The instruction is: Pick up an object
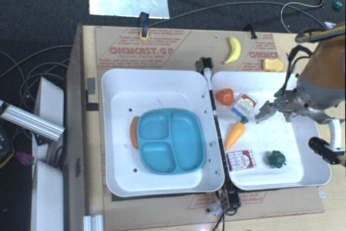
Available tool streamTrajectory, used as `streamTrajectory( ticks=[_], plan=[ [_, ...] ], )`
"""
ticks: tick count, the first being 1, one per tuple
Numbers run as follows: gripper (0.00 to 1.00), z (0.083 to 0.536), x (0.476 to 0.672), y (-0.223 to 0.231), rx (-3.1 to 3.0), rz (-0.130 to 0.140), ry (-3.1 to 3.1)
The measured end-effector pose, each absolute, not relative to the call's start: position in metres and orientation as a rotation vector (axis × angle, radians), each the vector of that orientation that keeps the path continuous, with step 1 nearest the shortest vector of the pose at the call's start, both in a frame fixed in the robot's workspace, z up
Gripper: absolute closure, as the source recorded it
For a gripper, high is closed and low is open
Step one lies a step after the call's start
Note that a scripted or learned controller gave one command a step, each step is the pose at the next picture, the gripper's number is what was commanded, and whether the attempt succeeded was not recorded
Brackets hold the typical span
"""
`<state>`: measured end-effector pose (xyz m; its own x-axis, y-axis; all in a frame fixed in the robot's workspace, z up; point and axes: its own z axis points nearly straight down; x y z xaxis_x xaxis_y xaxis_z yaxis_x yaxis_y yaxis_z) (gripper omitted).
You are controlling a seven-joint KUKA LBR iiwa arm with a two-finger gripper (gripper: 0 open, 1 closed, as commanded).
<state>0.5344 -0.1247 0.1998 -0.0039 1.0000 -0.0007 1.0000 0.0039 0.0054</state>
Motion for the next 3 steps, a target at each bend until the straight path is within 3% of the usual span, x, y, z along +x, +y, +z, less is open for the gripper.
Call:
streamTrajectory(
  ticks=[1,2,3],
  plan=[
    [0.00,0.123,0.503,-0.133,2.220,-0.001,2.223],
    [0.00,0.256,0.560,-0.135,2.212,0.005,2.223],
    [0.00,0.085,0.543,-0.146,2.218,0.001,2.221]
  ],
)
